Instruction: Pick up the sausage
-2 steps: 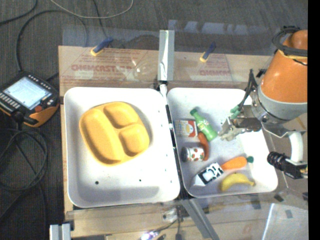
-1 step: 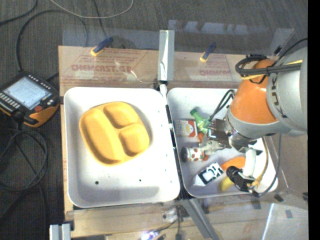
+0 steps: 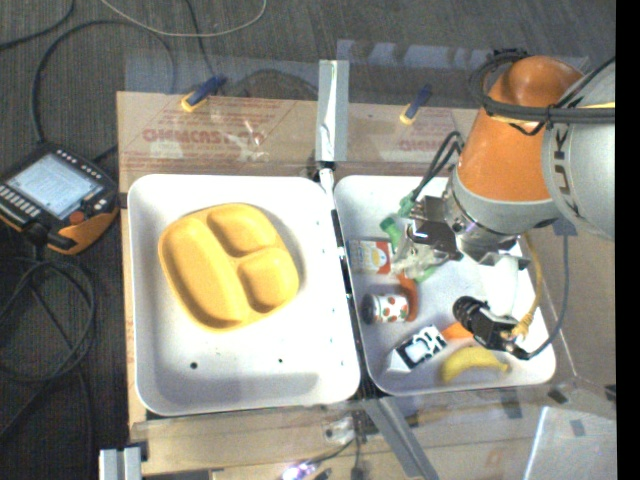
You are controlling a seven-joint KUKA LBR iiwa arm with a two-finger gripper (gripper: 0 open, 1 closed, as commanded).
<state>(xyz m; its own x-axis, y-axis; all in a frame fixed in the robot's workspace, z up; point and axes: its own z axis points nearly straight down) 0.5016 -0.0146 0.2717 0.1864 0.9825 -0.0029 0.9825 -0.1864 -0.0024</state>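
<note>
In the right of the 2 shallow white bins [image 3: 545,368], my tool [image 3: 418,246] hangs low among the clutter, its grip state something I cannot tell, probably seeking the sausage, which I cannot pick out beside the small red-and-white can [image 3: 388,307] and yellow banana [image 3: 474,365].

Fixed above the surface [image 3: 150,118], looking down at a slant on both white bins. Far enough back to take in the left bin [image 3: 150,368] and the right bin [image 3: 545,368] whole, plus dark carpet [image 3: 60,28] past the surface's far and left edges. Facing so that the arm [image 3: 520,128] enters from the right edge.
</note>
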